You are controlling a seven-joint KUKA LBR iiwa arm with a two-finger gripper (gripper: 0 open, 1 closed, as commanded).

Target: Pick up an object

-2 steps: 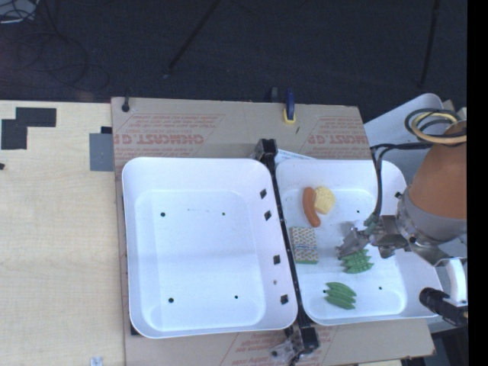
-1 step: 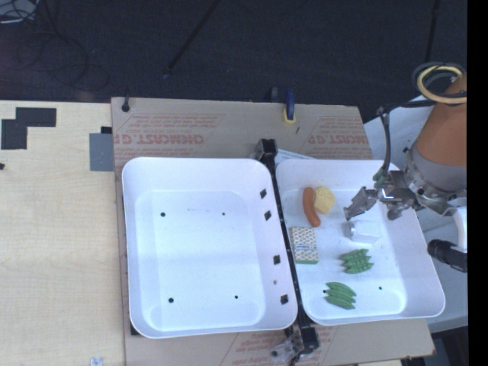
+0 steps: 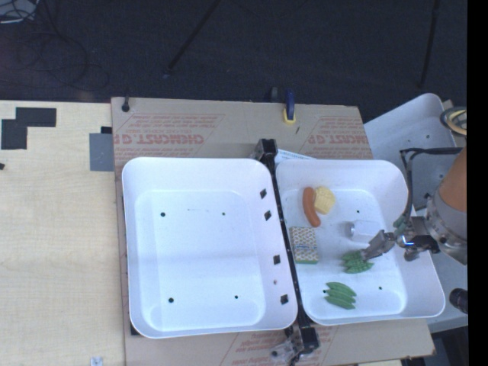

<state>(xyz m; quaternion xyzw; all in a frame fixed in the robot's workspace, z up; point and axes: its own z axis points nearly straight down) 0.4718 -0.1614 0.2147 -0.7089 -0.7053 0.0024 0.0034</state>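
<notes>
hand [image 3: 379,245] low in right bin [image 3: 415,300], touching green toy [image 3: 354,263] (leafy-looking)

Grey metal hand [image 3: 379,244] with slim dark fingers; behind it a silvery wrist, orange band above.

Two bins side by side, left bin [image 3: 198,242], right bin [image 3: 415,296] holding five small items

The right bin [image 3: 415,300] contains 5 items. An orange hot dog [image 3: 311,207] lies lengthwise, touching a yellow corn piece [image 3: 325,200]. A small tan waffle-patterned block [image 3: 305,245] sits near the divider. A green leafy item [image 3: 354,263] lies mid-bin. A green pea-pod cluster [image 3: 340,294] rests near the front wall.
</notes>
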